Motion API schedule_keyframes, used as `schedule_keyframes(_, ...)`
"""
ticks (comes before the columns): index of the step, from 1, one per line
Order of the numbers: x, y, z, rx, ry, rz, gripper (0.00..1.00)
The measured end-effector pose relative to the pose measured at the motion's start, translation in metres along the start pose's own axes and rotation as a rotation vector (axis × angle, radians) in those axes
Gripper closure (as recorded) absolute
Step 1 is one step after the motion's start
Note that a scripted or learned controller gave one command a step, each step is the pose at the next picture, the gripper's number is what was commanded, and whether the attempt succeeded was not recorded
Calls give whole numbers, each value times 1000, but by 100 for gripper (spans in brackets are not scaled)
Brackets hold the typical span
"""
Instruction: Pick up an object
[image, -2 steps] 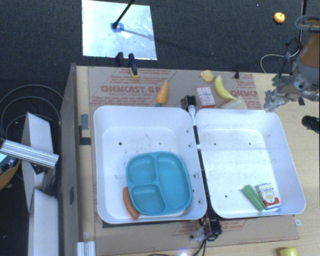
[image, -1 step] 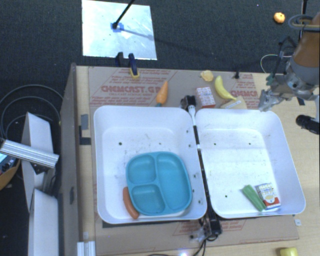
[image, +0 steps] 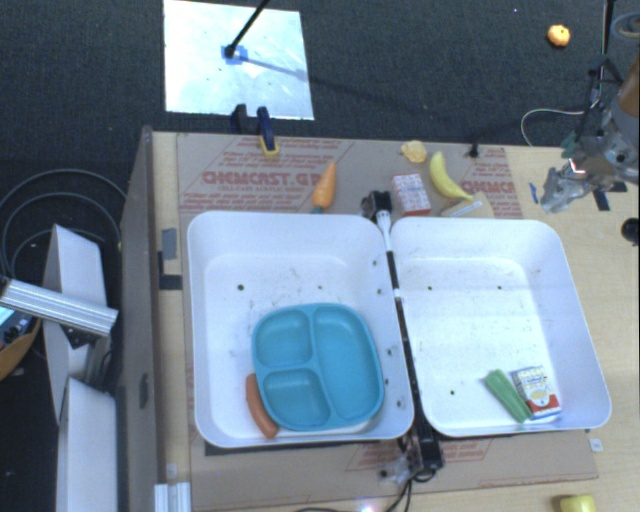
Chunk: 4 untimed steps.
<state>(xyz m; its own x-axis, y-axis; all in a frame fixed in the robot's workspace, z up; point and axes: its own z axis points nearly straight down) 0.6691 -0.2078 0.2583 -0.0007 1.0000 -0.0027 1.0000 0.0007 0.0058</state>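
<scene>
**Bins and contents, one moment**

The gripper (image: 568, 188) is seen at the bench's far right edge, cut off and blurred; its opening cannot be told. Left bin (image: 225, 250): one blue divided tray (image: 317, 365); one orange sausage (image: 261, 405), partly hidden under the tray. Right bin (image: 480, 250), near right corner: one green stick (image: 507, 394), one small carton (image: 535, 390). Behind the bins: one banana (image: 444, 177), one carrot (image: 324, 186).
</scene>
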Motion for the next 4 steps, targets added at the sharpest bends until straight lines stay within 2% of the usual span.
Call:
schedule_keyframes(1, 0, -25, -141, -12, -3, -3, 100)
schedule_keyframes(2, 2, -10, -7, 11, 4, -3, 100)
schedule_keyframes(3, 99, -13, -5, 4, 6, -12, 100)
schedule_keyframes(4, -6, -16, -1, 2, -3, 7, 100)
